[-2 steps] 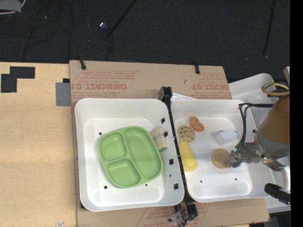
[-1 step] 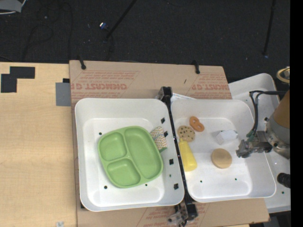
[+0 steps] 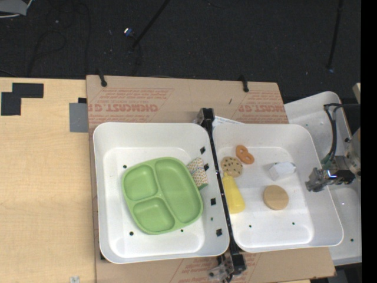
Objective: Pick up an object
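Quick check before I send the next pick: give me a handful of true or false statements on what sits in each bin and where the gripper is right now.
1. The green divided plate lies in the left bin. True.
2. The yellow object lies in the left bin. False: it lies in the right bin, along the divider side.
3. The gripper is at the right bin's right edge, apart from the objects. True.
4. The round tan disc rests on the green divided plate. False: it lies on the right bin's floor.
5. The cookie lies just above the yellow object. True.
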You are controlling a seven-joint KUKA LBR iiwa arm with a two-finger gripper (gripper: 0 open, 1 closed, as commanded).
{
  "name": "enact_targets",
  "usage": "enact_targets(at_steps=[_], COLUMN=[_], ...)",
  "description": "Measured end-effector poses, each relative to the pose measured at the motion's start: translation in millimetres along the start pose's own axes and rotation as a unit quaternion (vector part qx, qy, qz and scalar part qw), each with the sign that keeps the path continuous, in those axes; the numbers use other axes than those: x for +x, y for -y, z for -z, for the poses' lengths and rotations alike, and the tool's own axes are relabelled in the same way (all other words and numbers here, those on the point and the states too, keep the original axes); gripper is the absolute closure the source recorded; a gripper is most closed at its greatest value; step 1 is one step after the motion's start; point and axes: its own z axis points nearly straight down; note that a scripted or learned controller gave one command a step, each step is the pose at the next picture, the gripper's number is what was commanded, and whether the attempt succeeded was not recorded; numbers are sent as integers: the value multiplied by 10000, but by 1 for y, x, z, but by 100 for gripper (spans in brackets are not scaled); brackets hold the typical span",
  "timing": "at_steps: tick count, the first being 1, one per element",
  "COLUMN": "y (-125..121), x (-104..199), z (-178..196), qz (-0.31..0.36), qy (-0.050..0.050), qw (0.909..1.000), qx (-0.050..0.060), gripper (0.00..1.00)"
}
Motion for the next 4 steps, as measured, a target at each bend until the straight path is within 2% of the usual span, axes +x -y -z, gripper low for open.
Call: enact_targets(at_steps=[1, 2, 4], y=[-1, -4, -17], x=[0, 63, 155], z=[13, 11, 15], qz=[5, 23, 22], qy=[-3, -18, -14], qw=[10000, 10000, 10000], qx=[9, 27, 19], gripper=[100, 100, 100])
